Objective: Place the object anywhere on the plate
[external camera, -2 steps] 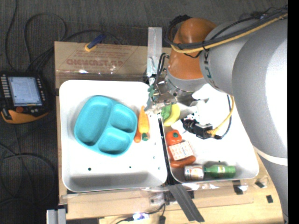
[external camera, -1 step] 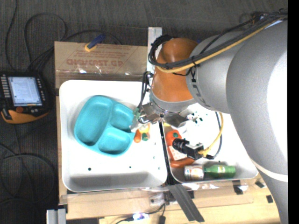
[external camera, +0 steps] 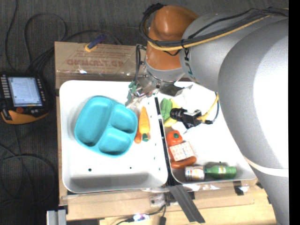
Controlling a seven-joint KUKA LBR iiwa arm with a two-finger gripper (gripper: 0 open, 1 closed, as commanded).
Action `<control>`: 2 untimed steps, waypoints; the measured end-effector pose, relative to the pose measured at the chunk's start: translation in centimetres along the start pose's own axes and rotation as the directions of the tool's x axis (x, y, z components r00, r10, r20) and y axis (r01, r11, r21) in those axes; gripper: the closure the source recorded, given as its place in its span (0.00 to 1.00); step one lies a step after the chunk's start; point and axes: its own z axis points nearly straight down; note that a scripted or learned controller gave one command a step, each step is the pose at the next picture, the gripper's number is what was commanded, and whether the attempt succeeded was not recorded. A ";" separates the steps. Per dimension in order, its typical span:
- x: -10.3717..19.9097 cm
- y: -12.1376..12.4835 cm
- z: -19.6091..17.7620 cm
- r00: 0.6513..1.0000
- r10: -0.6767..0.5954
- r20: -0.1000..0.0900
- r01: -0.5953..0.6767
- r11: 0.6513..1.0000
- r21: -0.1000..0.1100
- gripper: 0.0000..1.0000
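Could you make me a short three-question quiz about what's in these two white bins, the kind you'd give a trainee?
1. True or false: the carrot lies on the blue plate.
2. Which bin holds the green bottle? A) left bin B) right bin
3. Fill in: the gripper hangs over the ____ bin, near its far edge.

Key
1. False: it lies on the bin floor beside the plate's right rim.
2. B.
3. Left.

robot lab — teach pendant (external camera: 22,93), cables (external camera: 28,36)
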 end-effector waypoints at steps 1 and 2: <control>9.8 -2.9 2.8 0.991 -0.130 -0.001 0.130 0.991 0.003 1.00; 7.0 7.7 10.8 0.979 -0.202 0.007 0.202 0.979 0.001 1.00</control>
